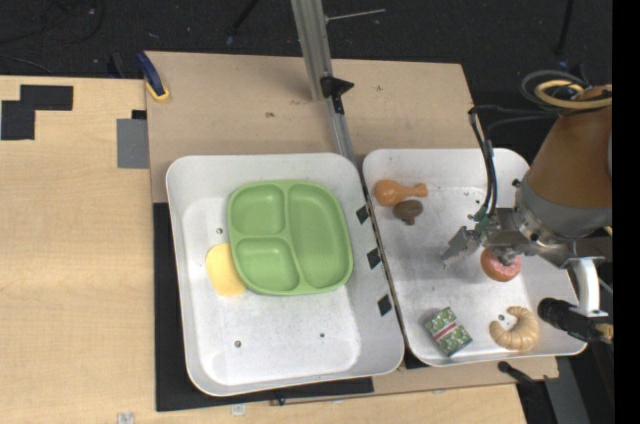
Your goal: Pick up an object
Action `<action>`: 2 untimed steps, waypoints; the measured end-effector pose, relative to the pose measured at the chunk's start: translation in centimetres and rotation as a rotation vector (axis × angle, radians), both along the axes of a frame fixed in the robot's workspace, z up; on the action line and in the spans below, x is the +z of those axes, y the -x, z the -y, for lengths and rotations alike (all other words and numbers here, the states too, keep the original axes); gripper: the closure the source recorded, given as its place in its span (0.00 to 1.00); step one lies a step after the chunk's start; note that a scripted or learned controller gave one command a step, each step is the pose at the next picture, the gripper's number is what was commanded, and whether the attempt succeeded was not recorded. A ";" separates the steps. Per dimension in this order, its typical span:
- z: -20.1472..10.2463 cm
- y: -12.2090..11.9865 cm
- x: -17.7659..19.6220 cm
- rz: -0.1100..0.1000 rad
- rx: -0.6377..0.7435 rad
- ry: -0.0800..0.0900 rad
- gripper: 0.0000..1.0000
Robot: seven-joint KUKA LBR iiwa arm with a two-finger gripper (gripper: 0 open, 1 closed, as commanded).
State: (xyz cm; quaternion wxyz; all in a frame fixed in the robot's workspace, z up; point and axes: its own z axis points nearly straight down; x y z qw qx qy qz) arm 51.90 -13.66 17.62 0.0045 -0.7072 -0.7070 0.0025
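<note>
Over in the left bin, a green divided plate sits at centre-left of the frame with a yellow object tucked against its left edge. Crossing into the right bin: an orange gourd-shaped toy touches a small brown piece near the top, and a green packet lies low. Then the gripper, its open-or-closed state impossible to tell, with a red-and-white round object right beside it, lower right. A tan croissant-shaped toy rests below.
</note>
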 end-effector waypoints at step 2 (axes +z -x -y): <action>-0.1 0.6 -8.2 0.014 0.000 0.002 0.00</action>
